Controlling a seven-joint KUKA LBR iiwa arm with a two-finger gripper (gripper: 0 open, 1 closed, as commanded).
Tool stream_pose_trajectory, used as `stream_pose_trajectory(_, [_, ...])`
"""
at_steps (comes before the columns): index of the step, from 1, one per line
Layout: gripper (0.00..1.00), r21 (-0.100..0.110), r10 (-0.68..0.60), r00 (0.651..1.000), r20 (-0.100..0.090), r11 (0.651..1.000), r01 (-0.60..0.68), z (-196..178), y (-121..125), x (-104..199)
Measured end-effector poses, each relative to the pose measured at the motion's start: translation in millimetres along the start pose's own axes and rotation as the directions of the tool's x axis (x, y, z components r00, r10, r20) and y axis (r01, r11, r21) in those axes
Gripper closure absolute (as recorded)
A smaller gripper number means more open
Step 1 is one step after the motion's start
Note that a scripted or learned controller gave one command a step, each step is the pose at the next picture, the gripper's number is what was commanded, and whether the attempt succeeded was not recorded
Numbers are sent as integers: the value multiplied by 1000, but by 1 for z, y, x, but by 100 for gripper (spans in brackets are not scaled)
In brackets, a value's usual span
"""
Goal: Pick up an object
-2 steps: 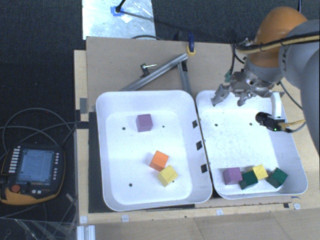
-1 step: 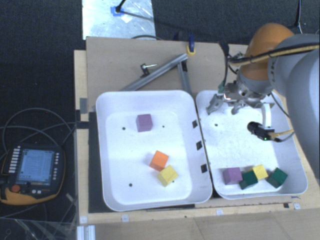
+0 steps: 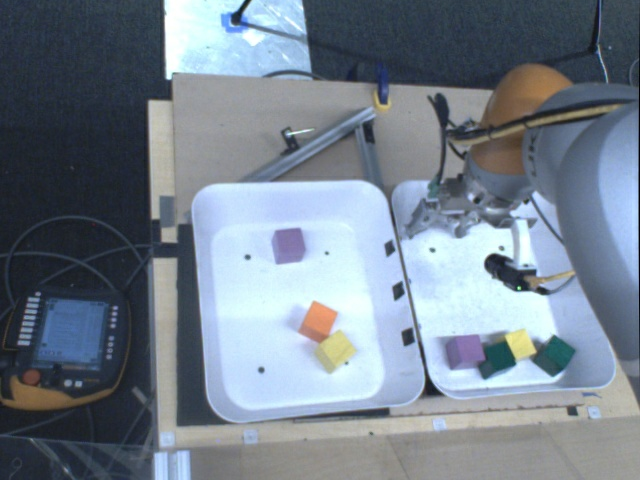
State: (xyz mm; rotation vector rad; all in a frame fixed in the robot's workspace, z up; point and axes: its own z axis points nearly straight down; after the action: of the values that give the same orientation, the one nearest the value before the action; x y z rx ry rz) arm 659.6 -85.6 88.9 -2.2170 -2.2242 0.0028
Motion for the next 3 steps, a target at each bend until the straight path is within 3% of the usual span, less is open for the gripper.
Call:
stream_pose_trajectory(1, [100, -7, -3, 1000, 0, 1000, 3, -14, 2, 0])
stream_pose_trajectory(2, [100, -10, -2, 1000, 0, 1000, 2, -62, 11, 4])
stream_pose_trajectory(3, [100, -10, -1, 1000, 0, 1000, 1, -117, 3, 4])
